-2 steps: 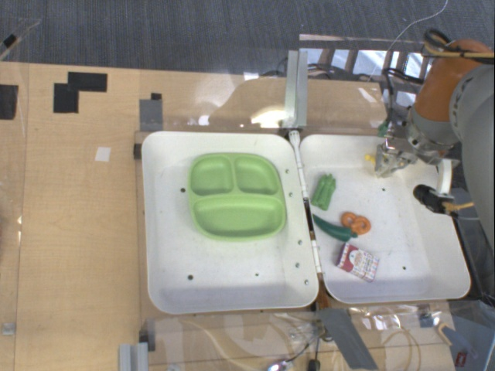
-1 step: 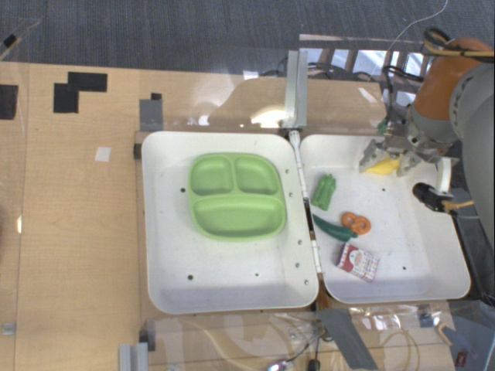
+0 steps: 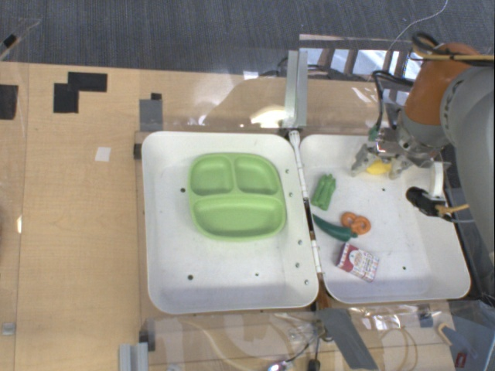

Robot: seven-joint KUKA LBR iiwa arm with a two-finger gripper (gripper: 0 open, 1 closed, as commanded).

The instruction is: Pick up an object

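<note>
My gripper (image 3: 380,163) is low over the back of the right bin (image 3: 402,280), under the arm's orange band. Its two grey fingers (image 3: 362,161) stand spread on either side of a small yellow object (image 3: 377,169) that lies on the bin floor. The yellow object shows between the fingers, and I see no grip on it. In the same bin lie a light green block (image 3: 323,192), an orange ring-shaped piece (image 3: 356,223) on a dark green strip (image 3: 331,227), and a small red and white box (image 3: 357,263).
The left bin (image 3: 166,277) holds a light green divided plate (image 3: 236,195). A metal divider (image 3: 303,199) runs between the bins. A black part (image 3: 421,199) of the arm hangs over the right bin's right side. A metal frame (image 3: 340,56) stands behind the bins.
</note>
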